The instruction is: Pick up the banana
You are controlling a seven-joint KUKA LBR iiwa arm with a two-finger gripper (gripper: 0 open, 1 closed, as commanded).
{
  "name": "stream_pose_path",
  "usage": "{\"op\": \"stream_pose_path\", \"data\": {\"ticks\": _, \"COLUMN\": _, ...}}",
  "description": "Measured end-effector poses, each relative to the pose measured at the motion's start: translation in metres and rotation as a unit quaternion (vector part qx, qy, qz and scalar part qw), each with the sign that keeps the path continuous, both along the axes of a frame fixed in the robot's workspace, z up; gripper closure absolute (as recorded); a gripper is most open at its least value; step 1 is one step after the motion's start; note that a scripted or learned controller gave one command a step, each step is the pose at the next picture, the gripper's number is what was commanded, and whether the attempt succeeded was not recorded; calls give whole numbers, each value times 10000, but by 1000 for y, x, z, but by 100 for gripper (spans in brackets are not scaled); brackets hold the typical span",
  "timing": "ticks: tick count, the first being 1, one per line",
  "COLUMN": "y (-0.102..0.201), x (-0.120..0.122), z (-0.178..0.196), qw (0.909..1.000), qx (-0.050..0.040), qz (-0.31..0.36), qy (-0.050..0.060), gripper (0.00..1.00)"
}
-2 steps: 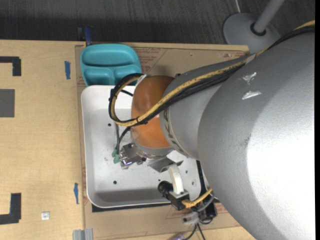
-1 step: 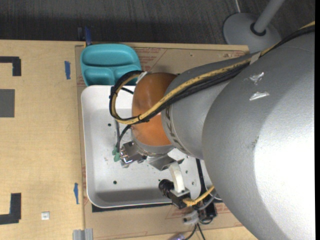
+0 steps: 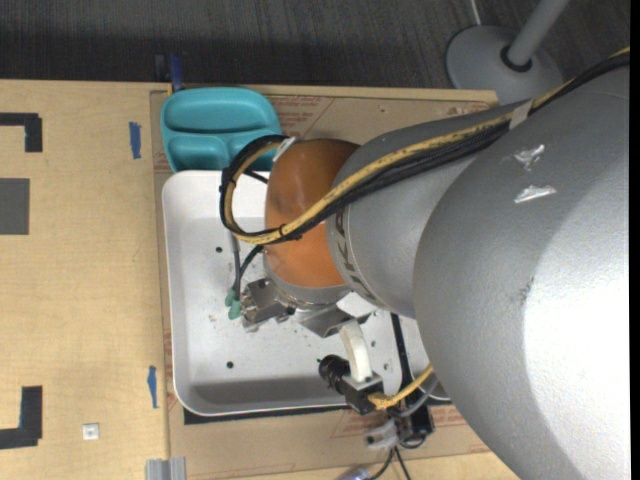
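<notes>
Big grey arm (image 3: 500,268) up close, hogging the frame. Below it, orange band (image 3: 300,218), then gripper (image 3: 262,306) low over the white bin (image 3: 195,268). Spread or closed, can't tell. Banana probably hidden under the arm, so direction and long axis anyone's guess. Teal tub (image 3: 215,123) at the back.

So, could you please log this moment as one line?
arm: over white bin | gripper: low in bin | teal tray: behind bin

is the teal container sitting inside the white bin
No, the teal container sits on the cardboard just past the far rim of the white bin, outside it.
</notes>
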State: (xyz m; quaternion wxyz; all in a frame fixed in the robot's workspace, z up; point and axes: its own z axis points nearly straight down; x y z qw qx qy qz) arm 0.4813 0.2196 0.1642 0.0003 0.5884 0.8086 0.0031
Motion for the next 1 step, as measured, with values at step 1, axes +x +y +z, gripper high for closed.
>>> {"op": "stream_pose_path", "data": {"ticks": 1, "y": -4, "x": -1, "z": -78, "qw": 9982, "qx": -13, "qz": 596, "qy": 11, "gripper": 100}}
